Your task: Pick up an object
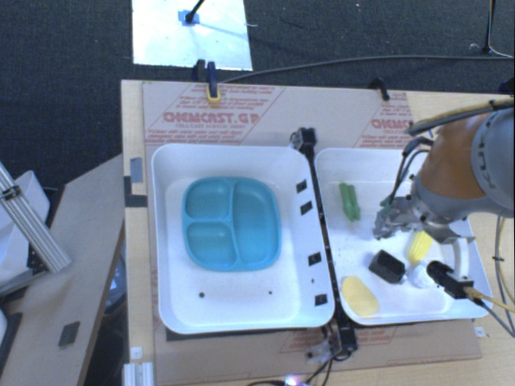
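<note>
Hovering gripper (388, 222) in right bin (366, 161), near table's right edge; finger state: cannot tell. Sitting just beside: yellow object (419, 246), black block (387, 266) toward front edge, green piece (349, 201) toward divider.

Plate (232, 222) in the left bin (173, 167), right bin (362, 161) beside it holding a stick (349, 200) at back, block (387, 266) and lump (360, 295) in front, gripper (389, 223) above.
</note>
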`<state>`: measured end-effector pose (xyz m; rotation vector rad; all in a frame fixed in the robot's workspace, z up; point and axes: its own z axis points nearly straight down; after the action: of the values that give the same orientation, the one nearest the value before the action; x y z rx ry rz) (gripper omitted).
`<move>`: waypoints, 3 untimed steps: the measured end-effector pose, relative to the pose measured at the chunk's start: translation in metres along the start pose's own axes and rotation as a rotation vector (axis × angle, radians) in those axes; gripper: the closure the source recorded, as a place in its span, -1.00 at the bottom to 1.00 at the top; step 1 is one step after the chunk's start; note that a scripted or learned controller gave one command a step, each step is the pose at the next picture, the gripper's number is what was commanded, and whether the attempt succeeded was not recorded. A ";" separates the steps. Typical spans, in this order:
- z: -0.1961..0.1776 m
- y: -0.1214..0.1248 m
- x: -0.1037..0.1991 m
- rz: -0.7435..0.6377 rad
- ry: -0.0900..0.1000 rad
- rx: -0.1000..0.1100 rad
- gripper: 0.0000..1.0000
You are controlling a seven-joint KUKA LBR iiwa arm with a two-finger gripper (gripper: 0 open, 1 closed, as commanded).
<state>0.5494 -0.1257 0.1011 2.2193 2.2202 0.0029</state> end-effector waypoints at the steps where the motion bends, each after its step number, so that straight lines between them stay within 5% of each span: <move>1: -0.046 -0.006 -0.004 0.001 -0.001 -0.001 1.00; 3: -0.116 0.000 -0.010 -0.004 -0.001 -0.002 1.00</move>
<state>0.5492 -0.1356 0.2169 2.2138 2.2236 0.0041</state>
